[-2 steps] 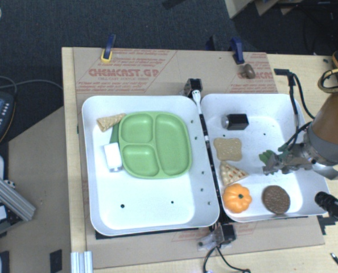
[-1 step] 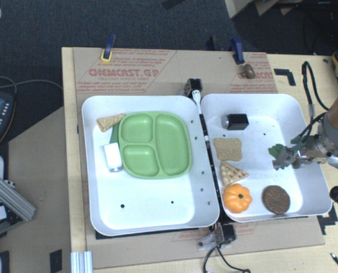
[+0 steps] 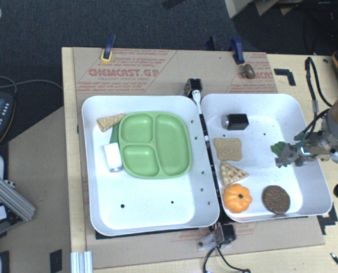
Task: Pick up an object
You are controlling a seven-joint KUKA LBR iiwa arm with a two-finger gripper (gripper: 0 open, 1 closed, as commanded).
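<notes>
In the right bin, near its right side, a small green piece (image 3: pixel 279 148) lies on the white floor, and it looks like the likeliest thing to be picked up, since the gripper (image 3: pixel 287 157) sits right against it. The gripper's tip is low in the bin and touches or overlaps the piece's near-right edge. Whether the gripper is open, closed or actually holding the piece cannot be told at this size and angle. That doubt is the main risk: if the tool has only met one edge of the piece, a lift would probably come up with nothing, or the piece could be nudged left across the smooth floor. The piece also looks small and uneven, so it may twist and slip out even from a fair grip. The brown disc (image 3: pixel 276 199) lies nearer, just apart from the gripper, and a sideways drift toward it could knock it. The toast slice (image 3: pixel 228 148), the wedge (image 3: pixel 233 173), the orange pumpkin (image 3: pixel 238 198) and the black block (image 3: pixel 236 120) sit further left in the right bin (image 3: pixel 260 104) and seem safe. The green plate (image 3: pixel 156 144) in the left bin (image 3: pixel 152 212) is well apart and not at stake.
</notes>
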